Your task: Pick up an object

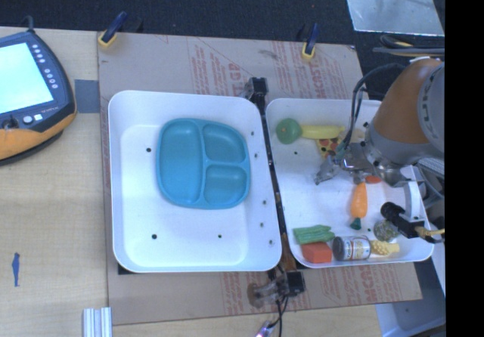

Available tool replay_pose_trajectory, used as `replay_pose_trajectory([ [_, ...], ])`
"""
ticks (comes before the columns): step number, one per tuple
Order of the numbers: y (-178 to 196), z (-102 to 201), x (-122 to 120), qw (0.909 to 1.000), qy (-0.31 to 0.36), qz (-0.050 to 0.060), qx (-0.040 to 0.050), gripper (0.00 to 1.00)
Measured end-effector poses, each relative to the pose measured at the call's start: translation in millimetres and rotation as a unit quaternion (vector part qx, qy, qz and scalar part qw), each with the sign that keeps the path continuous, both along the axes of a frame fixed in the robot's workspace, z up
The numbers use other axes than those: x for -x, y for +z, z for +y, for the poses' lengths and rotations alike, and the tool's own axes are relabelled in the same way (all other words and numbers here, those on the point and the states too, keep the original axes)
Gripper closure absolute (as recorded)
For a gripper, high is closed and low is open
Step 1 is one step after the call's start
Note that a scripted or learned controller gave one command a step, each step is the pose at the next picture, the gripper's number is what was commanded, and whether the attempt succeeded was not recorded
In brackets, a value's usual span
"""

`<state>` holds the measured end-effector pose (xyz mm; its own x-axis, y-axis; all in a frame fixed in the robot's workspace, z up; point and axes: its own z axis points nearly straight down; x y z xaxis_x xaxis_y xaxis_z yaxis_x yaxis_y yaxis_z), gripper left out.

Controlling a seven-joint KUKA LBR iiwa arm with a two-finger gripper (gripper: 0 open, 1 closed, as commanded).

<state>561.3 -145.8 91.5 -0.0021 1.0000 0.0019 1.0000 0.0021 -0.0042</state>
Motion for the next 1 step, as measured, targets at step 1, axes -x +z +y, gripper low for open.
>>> replay_pose_trajectory([
  [1,0.2,-5.5,19.2,1.0,0.0,0.0,0.0002,0.0],
])
